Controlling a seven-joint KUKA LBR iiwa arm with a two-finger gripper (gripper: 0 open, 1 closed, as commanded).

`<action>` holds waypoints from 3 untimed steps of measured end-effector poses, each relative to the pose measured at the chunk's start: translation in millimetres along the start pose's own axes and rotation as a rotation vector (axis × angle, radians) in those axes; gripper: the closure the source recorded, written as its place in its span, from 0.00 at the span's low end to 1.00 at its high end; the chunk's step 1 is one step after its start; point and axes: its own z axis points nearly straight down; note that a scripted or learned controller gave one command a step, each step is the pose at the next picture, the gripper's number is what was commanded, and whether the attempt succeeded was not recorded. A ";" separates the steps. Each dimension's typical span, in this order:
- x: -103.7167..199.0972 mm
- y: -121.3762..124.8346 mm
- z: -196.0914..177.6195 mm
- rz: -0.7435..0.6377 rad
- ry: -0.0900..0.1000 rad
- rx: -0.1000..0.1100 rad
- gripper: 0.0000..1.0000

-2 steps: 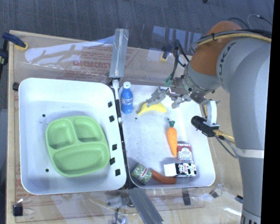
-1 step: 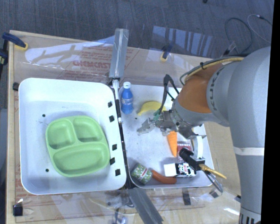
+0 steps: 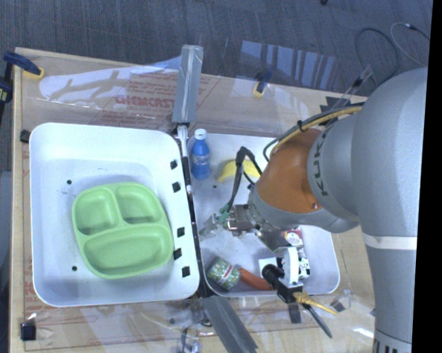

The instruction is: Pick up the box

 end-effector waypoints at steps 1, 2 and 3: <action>-2.0 73.8 1.0 0.198 0.008 0.005 0.00; -1.8 73.8 1.1 0.197 0.008 0.005 0.00; 4.2 5.1 -1.0 0.160 -0.001 0.000 0.00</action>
